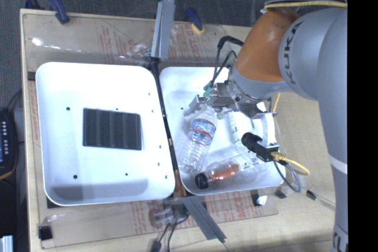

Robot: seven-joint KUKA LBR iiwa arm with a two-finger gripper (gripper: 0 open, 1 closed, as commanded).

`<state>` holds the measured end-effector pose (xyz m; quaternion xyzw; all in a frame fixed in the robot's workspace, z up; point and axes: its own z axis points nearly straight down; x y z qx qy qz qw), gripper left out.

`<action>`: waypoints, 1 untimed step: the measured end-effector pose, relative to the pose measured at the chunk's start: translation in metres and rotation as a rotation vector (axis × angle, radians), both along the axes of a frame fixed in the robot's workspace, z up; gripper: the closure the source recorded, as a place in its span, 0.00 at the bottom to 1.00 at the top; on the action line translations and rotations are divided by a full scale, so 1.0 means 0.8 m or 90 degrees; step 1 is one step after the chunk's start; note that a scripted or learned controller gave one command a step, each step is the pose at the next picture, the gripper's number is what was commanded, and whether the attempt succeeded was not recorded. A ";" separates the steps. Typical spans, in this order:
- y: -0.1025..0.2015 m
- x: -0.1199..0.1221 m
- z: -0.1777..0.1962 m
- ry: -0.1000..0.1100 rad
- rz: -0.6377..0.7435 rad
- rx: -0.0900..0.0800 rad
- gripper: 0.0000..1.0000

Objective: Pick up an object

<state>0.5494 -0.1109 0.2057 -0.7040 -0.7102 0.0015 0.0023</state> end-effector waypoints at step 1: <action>-0.035 0.000 -0.129 -0.004 0.004 -0.001 0.00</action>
